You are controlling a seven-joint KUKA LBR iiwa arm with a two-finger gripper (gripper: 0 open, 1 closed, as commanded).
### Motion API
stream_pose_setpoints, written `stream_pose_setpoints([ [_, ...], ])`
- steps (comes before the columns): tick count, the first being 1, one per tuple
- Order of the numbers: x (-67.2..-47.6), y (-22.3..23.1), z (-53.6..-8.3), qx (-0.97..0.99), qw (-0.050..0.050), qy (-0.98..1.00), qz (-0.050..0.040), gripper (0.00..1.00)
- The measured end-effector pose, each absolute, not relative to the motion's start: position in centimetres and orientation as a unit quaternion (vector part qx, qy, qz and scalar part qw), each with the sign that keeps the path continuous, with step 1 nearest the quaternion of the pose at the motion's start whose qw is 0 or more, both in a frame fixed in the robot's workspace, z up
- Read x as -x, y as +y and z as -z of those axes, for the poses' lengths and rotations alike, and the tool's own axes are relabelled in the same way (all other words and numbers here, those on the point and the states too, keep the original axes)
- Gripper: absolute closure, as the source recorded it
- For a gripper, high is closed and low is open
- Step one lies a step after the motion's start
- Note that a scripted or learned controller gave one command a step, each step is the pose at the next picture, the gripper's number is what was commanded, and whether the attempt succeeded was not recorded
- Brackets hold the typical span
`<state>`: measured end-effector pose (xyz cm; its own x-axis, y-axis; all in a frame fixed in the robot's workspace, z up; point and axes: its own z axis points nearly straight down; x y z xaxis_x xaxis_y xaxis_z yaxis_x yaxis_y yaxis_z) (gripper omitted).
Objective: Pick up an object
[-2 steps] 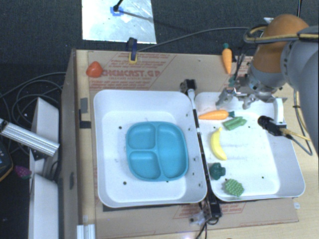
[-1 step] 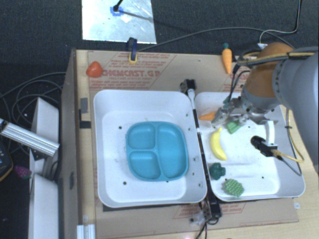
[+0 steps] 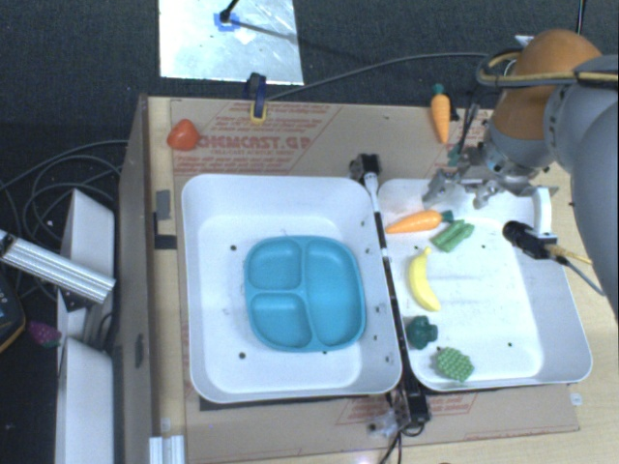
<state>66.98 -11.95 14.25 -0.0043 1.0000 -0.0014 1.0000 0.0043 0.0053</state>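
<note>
The arm enters from the right, its upper body cut off by the frame edge; the tool (image 3: 462, 189) hangs over the right bin's (image 3: 542, 303) far corner, fingers spread wide, gripping nothing. Just below lie a carrot (image 3: 413, 222), a green piece (image 3: 452, 234) and a banana (image 3: 422, 279). Red printing on the tabletop (image 3: 290, 133) is too blurred to read reliably.

Dark carpet (image 3: 77, 56) surrounds the bench; black cables (image 3: 48, 191) trail left.
</note>
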Motion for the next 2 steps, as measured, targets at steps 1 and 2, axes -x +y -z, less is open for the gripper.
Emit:
stream_pose_setpoints([
  [1, -62.9, -11.3, -8.9, -0.706, 0.004, 0.708, -0.0027, 0.00],
  [2, -66.1, -10.6, -8.6, -0.706, -0.009, 0.707, 0.0180, 0.00],
])
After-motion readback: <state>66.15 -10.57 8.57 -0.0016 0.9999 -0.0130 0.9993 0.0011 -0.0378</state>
